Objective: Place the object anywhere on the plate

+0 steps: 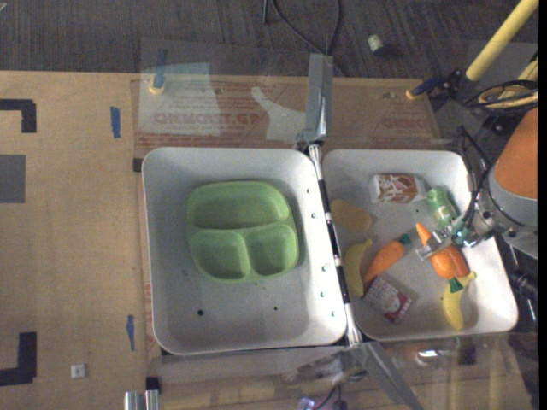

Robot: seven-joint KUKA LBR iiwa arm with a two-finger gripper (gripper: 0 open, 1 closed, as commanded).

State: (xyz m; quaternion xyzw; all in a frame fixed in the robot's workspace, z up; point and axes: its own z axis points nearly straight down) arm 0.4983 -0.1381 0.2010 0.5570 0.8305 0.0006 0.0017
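1. Two shallow white bins sit side by side on the tabletop (68,254); we take the left bin (171,314) and the right bin (487,314) as touching along a centre seam.
2. We see the green plate (244,229), with three compartments, lying flat in the left bin, a little toward 12 o'clock of that bin's middle.
3. We see the arm (521,173), grey with an orange band, entering at 3 o'clock of the view and reaching over the right bin.
4. We find the tool (453,239) low over the right bin, toward 3 o'clock of its middle; we cannot tell how it is set.
5. We place a carrot (386,259) near the right bin's middle, lying at a slant.
6. We see a yellow banana (354,267) at 9 o'clock of the carrot, by the seam.
7. We note a brown-and-white carton (395,188) at 12 o'clock in the right bin.
8. We see a red-and-white packet (389,300) at 6 o'clock of the carrot.
9. We see a small orange toy (449,263) just at 6 o'clock of the tool, apparently touching it; whether it is gripped we cannot tell.
10. We see a second yellow piece (453,307) at 6 o'clock of that toy.
11. We see a pale green item (439,202) at 12 o'clock of the tool.
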